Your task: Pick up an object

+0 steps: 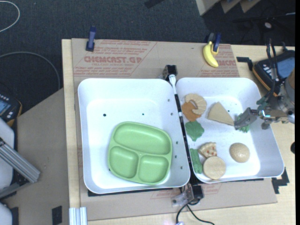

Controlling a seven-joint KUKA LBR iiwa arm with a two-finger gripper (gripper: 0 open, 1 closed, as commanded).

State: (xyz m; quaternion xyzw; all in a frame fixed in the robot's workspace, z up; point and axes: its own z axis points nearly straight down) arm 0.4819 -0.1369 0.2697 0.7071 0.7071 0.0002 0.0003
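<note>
The right bin [267,165] holds several toy foods. A tan cheese wedge [220,113] lies near its middle, with a round tan and brown piece [193,106] to its left. Below them are a green leafy piece [194,129], a small pastry [207,149], a round cookie [214,167] and a pale bun [239,152]. My gripper [243,121] reaches in from the right and sits low over the bin floor, just right of the cheese wedge. A small green bit [243,128] shows right under its tip.
The left bin [93,102] carries a green divided plate [139,152]. A yellow banana [210,55] lies on the cardboard behind the right bin, beside a blue clamp [215,40]. Another blue clamp [91,37] is at the back left.
</note>
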